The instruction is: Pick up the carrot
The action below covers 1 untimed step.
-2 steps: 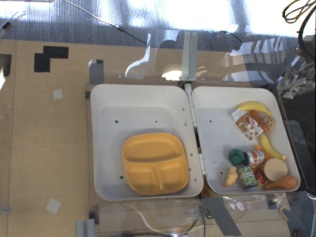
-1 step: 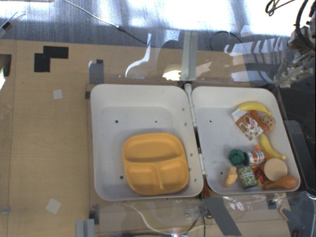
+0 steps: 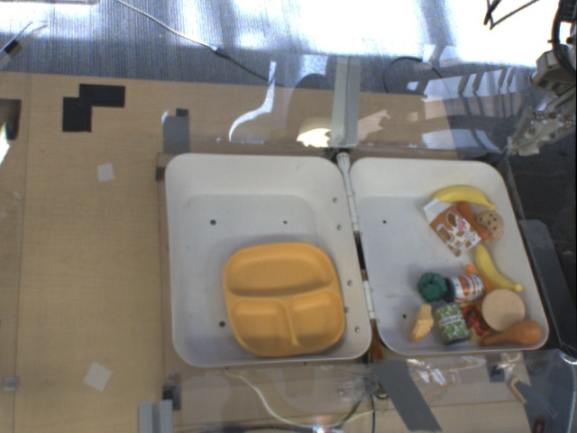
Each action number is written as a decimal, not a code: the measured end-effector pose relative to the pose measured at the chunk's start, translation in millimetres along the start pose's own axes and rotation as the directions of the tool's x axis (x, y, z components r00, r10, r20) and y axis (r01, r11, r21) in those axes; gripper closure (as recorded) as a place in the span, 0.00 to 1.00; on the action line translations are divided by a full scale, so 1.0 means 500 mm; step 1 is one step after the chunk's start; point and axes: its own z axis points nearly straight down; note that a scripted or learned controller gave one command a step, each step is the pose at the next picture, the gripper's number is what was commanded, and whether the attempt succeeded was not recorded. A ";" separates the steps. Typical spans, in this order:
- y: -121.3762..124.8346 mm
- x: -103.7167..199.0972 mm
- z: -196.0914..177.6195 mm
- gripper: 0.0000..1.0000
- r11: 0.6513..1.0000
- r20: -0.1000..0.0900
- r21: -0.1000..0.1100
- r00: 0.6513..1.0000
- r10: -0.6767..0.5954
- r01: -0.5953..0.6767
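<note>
The right bin [image 3: 397,197] holds a pile of toy foods. An orange tapered piece that looks like the carrot [image 3: 471,216] lies at the bin's far right, wedged between a red-and-white snack packet [image 3: 453,230] and a cookie [image 3: 489,223], and is partly covered by them. The arm's end with the gripper [image 3: 544,120] hangs outside the bin, above its far right corner and well away from the carrot. It is small and blurred against the background.
A yellow divided tray [image 3: 283,298] sits in the left bin [image 3: 198,206]. Around the carrot lie two bananas [image 3: 462,194] [image 3: 493,270], a green-capped bottle [image 3: 448,287], a cheese wedge [image 3: 422,323], a green can [image 3: 452,324], a round bun [image 3: 502,309] and a brown drumstick [image 3: 516,334].
</note>
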 end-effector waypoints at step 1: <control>0.068 0.002 0.071 1.00 0.969 0.002 -0.006 0.969 -0.248 0.248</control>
